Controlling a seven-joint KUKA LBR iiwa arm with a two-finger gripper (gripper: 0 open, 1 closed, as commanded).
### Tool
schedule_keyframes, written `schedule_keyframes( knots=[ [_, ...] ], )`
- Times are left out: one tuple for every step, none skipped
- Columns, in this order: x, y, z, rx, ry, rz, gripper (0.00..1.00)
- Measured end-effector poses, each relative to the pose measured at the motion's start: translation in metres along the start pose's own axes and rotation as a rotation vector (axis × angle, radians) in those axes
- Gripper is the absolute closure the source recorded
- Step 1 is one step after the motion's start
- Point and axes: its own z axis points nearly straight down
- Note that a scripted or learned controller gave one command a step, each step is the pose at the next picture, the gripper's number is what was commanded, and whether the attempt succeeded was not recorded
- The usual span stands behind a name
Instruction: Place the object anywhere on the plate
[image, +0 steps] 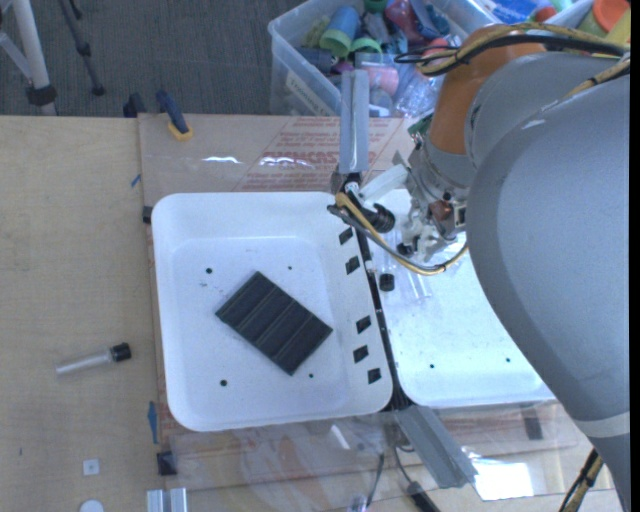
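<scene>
**Arm hangs over the seam between the bins, slab waiting in the left one**

Closest to me, at about eight o'clock on the bench, a small silver metal cylinder with a black cap (90, 360) lies on the bare wood, well clear of everything. Next comes the shallow white left bin (165, 330), and flat on its floor, near the middle and turned corner-on, lies the dark grey ribbed rectangular slab (274, 322). It is the only loose piece I can make out in either bin, so I take it for the task's thing, though whether it is the object or the plate I cannot tell.

At three o'clock from it a row of small black tabs (362, 325) runs along the seam, then the white right bin (450, 350). The bulky grey arm with its orange band (560, 250) covers much of that bin.

The two-finger gripper (420, 240) hangs at about one o'clock from the slab, just past the seam, under a loop of yellow cable (440, 268). Whether it is clenched, released or carrying anything I cannot tell.

To do this step well, I'd say it should settle squarely above its mark, come down straight and let go low, so nothing skids on the ribs.

Farthest off, at twelve o'clock, stands a clear plastic tub of coloured toys (300, 50)
</scene>
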Motion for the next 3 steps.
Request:
schedule_keyframes(
  knots=[
    [0.016,-0.034,0.000,0.000,-0.003,-0.330,1.00],
    [0.016,-0.034,0.000,0.000,-0.003,-0.331,0.00],
    [0.009,-0.019,-0.013,0.001,-0.003,-0.729,0.00]
  ],
)
